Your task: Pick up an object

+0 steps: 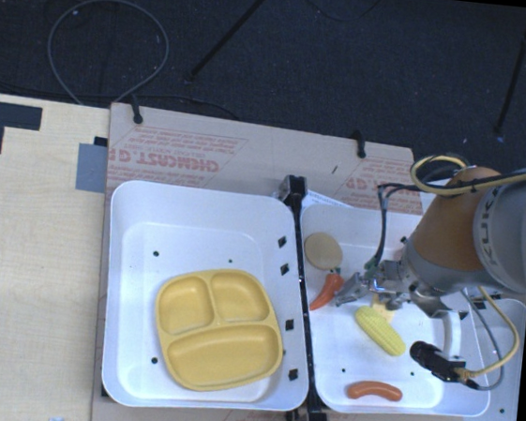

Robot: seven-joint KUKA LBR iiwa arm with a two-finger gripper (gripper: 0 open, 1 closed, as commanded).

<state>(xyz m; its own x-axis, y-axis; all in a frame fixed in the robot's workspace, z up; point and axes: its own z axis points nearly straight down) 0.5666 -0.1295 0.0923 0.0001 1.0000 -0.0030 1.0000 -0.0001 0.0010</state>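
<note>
The right bin (467,407) holds a yellow corn cob (380,331), a red-orange carrot (325,291), a round tan piece (322,251) and an orange sausage (374,391). My gripper (374,291) reaches in from the right and hovers low in this bin. It sits just above the corn's upper end and right of the carrot. Its fingers stand open with nothing between them. The grey arm with its orange band (450,226) covers the bin's back right part.
The left bin (132,237) holds a yellow divided plate (218,328). A black divider (297,284) runs between the bins. A black cable end (435,358) hangs over the right bin near the corn. Cardboard lies under both bins.
</note>
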